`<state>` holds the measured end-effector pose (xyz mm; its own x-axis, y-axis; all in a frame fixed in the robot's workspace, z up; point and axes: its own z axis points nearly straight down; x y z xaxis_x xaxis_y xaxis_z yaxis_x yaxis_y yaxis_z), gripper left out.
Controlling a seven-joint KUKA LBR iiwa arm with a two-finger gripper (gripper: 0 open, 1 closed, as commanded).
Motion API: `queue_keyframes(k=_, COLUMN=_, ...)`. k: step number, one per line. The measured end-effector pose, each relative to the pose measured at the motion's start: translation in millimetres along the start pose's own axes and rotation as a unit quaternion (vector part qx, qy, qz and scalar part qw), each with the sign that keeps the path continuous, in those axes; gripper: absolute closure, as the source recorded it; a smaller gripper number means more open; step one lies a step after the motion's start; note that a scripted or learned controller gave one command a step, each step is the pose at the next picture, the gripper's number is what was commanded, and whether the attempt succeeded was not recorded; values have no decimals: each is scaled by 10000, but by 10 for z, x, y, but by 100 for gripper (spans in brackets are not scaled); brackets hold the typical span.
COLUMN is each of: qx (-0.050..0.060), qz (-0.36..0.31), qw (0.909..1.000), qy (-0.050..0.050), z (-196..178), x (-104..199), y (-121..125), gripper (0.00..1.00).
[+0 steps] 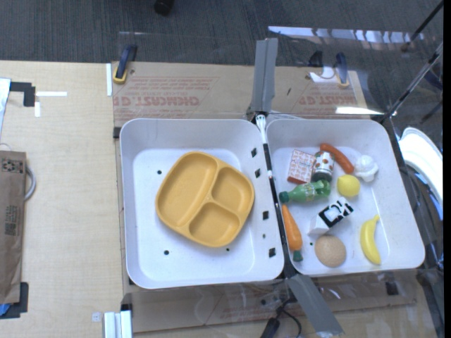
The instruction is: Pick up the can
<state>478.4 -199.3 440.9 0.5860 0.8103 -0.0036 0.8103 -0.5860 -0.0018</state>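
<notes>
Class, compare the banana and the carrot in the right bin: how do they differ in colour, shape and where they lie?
The banana is yellow; the carrot is orange with a green top. The banana curves; the carrot runs straight and tapers. The banana lies near the bin's right wall, the carrot along its left wall. Both are long toy foods lying flat in the right bin, each pointing roughly front to back.

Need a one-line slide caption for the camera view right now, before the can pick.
Can upright among toy foods in the right bin; yellow divided plate in the left bin.
</notes>
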Motion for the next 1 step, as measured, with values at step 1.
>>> queue_keyframes(k=1, qx=6, qz=1540, qw=9881, qy=-4, z=7, x=300, y=502, gripper=0)
